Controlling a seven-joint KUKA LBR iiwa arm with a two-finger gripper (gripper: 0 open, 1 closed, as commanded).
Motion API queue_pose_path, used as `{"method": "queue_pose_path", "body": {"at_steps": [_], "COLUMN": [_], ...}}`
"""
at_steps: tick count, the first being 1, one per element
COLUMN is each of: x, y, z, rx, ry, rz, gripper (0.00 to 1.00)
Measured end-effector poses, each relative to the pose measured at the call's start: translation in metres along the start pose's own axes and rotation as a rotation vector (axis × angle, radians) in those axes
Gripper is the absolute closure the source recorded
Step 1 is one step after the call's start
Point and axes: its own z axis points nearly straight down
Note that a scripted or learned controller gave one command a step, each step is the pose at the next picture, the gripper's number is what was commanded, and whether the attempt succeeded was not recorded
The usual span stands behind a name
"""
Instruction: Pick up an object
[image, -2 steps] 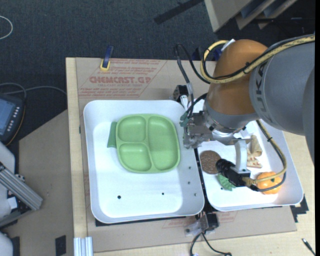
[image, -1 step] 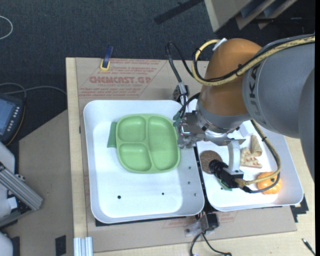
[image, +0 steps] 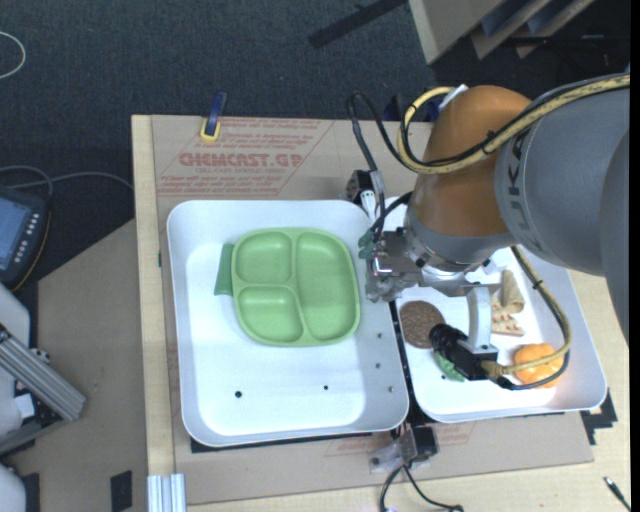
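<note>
Over the wall between the two bins, the gripper (image: 390, 270) hangs low under the big grey and orange arm (image: 480, 170). The arm covers it from above, so I cannot tell if it is open or closed, and I see nothing held in it.

The things that can be picked are in two places. In the left bin (image: 200, 330) a green plate (image: 296, 285) with compartments lies flat. In the right bin (image: 585, 375) there are a brown disc (image: 421, 322) near the gripper, a pale piece (image: 510, 305) further right, and an orange thing (image: 537, 362) near the front corner.

In my judgement the brown disc is the closest target, but it is flat, so the gripper should come straight down, centred on it, and close low at its edges. It should also stay away from the bin wall, because a touch there can spoil the grasp. The lift should be slow and vertical.
</note>
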Motion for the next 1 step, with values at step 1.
{"method": "queue_pose_path", "body": {"at_steps": [1], "x": [0.0010], "y": [0.0016], "z": [-0.0023], "rx": [-0.004], "ry": [0.001], "rz": [-0.002], "gripper": [1.00]}}
